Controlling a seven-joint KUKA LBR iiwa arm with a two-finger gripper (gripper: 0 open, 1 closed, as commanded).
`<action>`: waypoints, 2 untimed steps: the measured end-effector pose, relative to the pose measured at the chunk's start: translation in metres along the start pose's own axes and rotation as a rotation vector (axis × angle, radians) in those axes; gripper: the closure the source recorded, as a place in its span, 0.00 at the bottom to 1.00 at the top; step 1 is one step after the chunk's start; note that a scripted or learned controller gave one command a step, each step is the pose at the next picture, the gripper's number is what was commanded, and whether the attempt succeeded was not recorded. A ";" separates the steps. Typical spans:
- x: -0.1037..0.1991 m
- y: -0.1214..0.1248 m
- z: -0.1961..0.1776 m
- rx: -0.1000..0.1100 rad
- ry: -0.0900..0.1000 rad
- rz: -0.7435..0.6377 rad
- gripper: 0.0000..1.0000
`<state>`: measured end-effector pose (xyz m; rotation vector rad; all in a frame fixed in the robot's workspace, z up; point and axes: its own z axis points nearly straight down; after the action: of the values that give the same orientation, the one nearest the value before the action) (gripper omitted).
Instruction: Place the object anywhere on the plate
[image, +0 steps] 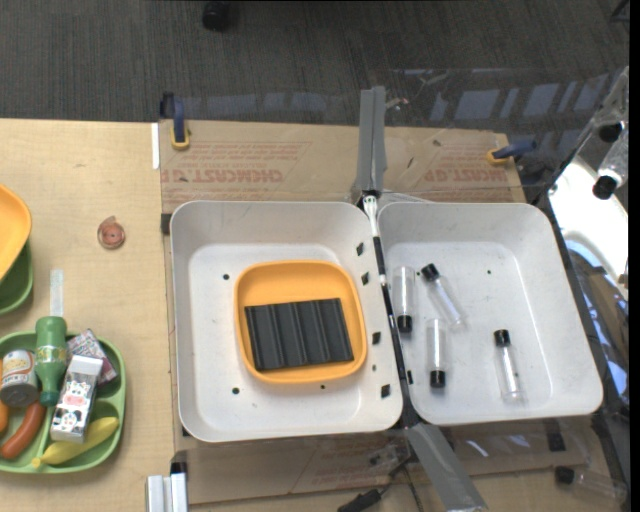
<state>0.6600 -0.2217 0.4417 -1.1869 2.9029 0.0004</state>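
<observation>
An orange plate (297, 279) with rounded corners lies in the middle of the left white bin (200, 330). A black ridged slab (300, 333) rests flat on the plate and covers most of its floor. In the right white bin (560, 300) lie several clear tubes with black caps. One tube (403, 298) sits near the bin's left wall, another tube (441, 295) lies slanted beside it, and a third tube (436, 352) is below them. A further tube (507, 365) lies to the right.
Left of the bins, the wooden bench holds a green tray (105, 435) of toy food, an orange bowl (10, 235) at the edge and a small pink disc (111, 233). A grey post (372, 140) stands behind the bins' seam. Cardboard lies under the bins.
</observation>
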 end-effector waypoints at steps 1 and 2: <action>0.000 0.000 0.000 -0.001 -0.001 -0.381 1.00; 0.000 0.000 0.001 -0.003 -0.001 -0.768 1.00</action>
<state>0.6600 -0.2213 0.4409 -2.1884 2.2467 0.0018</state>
